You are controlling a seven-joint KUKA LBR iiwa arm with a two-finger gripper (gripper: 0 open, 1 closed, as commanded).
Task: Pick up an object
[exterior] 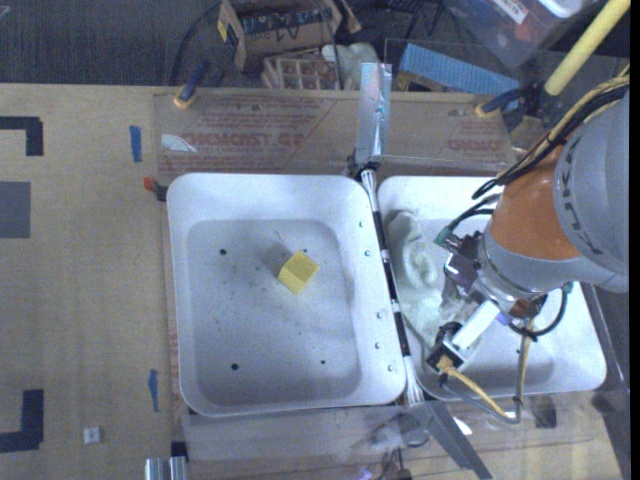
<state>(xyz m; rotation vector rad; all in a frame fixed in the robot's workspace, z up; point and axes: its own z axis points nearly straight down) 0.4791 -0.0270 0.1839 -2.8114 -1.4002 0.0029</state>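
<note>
A small yellow cube (298, 272) lies near the middle of the left bin (200, 268). In the right bin (580, 358), close to its left wall, rests a pale whitish-green soft-looking object (412, 251). My gripper (455, 273) is low over the right bin, just right of that pale object, with the grey and orange wrist above hiding most of it. Nothing can be seen held in it.
The divider between the two bins (385, 288) runs just left of the gripper. Behind the bins stands a brown cardboard board (260, 138), with boxes and clutter beyond it. Bare wooden bench (80, 298) stretches to the left.
</note>
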